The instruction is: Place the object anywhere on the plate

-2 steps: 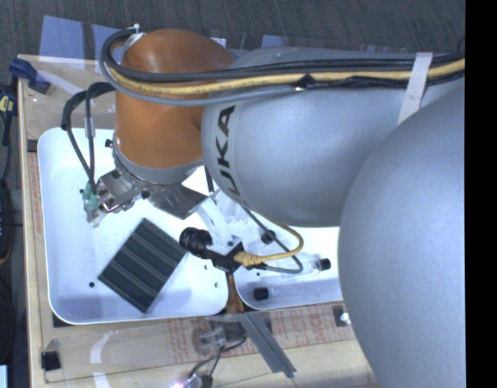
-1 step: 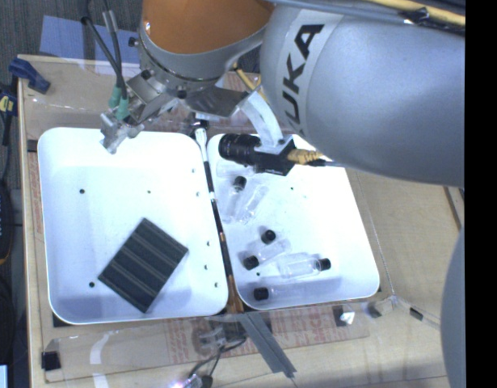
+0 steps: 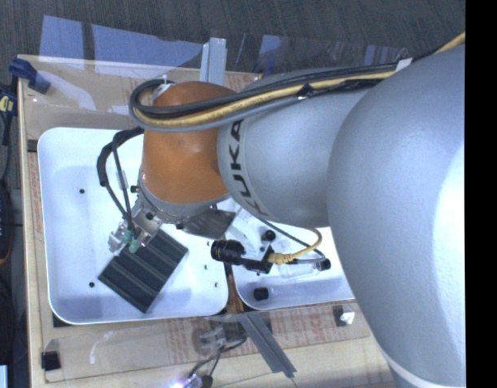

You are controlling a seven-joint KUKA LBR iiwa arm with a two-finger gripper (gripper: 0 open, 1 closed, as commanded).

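The arm reaches across from the right, and its orange band (image 3: 183, 148) hangs over the left bin (image 3: 66, 184). Below the wrist, my gripper (image 3: 143, 272) appears as a dark ribbed rectangular block, seen from above, low over the front middle of the left bin. A small metal and green fitting (image 3: 127, 239) sits at its upper left corner. The block and the wrist hide whatever lies beneath them.
The arm's grey body covers most of the right bin (image 3: 288, 296), leaving a strip of its front left corner in sight. Black cables (image 3: 111, 172) loop beside the wrist, and a black connector (image 3: 229, 251) with a yellow cable hangs over the divide between the bins.
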